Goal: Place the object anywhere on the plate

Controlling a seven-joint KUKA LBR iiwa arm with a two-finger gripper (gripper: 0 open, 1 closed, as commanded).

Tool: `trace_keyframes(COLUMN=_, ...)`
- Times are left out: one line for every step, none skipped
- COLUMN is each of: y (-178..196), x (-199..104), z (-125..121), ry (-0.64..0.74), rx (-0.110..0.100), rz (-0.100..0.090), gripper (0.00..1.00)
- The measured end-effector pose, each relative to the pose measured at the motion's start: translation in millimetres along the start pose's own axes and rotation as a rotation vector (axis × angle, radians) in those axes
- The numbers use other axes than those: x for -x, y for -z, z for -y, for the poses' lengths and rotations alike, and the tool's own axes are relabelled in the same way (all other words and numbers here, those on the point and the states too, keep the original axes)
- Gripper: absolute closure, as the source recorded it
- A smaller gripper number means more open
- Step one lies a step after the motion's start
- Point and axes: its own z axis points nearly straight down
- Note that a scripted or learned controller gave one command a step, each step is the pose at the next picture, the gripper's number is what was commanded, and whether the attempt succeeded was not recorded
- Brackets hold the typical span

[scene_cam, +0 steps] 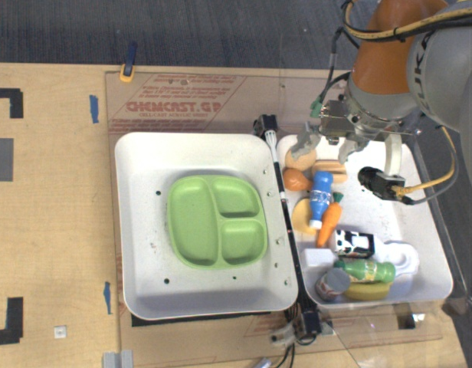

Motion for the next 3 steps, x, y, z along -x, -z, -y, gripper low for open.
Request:
trace_keyframes(y=-118.9, x=-81.0, z=19.8, ry=-0.266, rx=0.015, rz=0.011, gripper=0.00)
trace_keyframes(y=-111.1, x=-71.4, z=21.7, ry=-0.263, rx=0.006, rz=0.035, gripper=1.00)
trace_keyframes(y=-52.3, x=-97.5, z=73.5, ry=-0.009, rx=-0.001, rz=-0.001, gripper=1.00)
